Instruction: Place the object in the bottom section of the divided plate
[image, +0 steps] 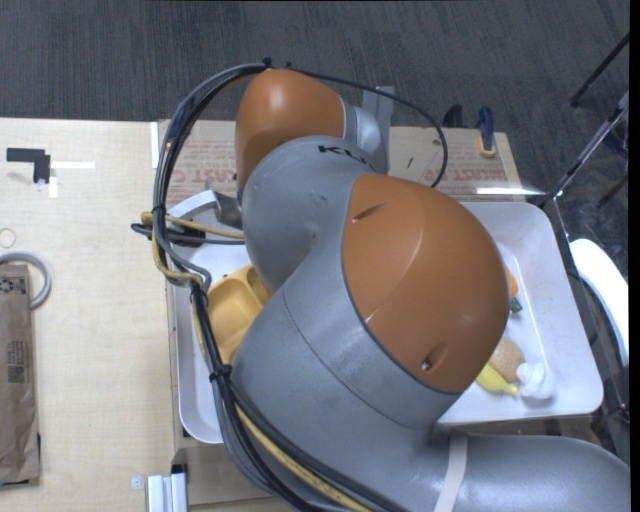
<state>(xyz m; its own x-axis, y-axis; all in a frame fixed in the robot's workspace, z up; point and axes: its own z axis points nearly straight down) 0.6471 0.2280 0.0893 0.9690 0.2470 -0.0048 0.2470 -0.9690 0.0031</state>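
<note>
On the pale worktop (90, 300), the arm (380, 330) leans over the left bin (195, 420), covering most of the yellow divided plate (232, 305), so the jaws' state and the object's place cannot be told.

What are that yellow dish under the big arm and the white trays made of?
The yellow divided plate looks like moulded plastic: uniform colour, smooth matte surface, rounded raised dividers. The right white bin also seems plastic, with a smooth, slightly glossy face and softly curved rim, though coated metal can't be excluded.

The arm (330, 340) is bulky grey casing with rounded, glossy orange caps (425, 280) at its joints, and black cables (185, 250) looped along its side.
</note>
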